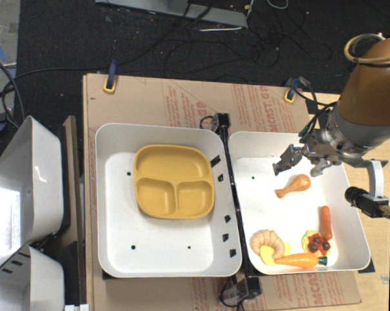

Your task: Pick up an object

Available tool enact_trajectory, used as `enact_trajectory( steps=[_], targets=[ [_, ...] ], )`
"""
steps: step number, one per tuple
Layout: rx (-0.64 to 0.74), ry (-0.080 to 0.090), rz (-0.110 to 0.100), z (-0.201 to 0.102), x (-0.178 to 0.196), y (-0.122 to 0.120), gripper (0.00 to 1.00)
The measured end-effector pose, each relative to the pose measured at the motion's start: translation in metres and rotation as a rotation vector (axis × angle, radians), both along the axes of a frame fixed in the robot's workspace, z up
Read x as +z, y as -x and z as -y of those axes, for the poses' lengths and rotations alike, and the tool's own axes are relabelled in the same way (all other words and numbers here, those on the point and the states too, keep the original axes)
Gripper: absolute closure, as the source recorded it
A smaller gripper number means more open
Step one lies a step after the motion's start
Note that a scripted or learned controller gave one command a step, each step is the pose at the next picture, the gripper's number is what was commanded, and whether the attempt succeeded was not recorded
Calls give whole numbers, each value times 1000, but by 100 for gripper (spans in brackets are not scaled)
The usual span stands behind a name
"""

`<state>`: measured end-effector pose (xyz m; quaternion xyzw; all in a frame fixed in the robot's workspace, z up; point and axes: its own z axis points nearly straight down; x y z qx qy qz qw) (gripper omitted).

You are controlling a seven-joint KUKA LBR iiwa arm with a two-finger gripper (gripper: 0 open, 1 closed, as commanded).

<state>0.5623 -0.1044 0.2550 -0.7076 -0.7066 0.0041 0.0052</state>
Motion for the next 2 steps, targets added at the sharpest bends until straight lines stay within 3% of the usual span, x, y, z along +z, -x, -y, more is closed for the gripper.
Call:
enact_trajectory(
  steps=[1, 2],
  targets=[
    [2, 1, 12, 0, 7, -2, 0],
    [1, 1, 11, -3, -50, -11, 0]
  ],
)
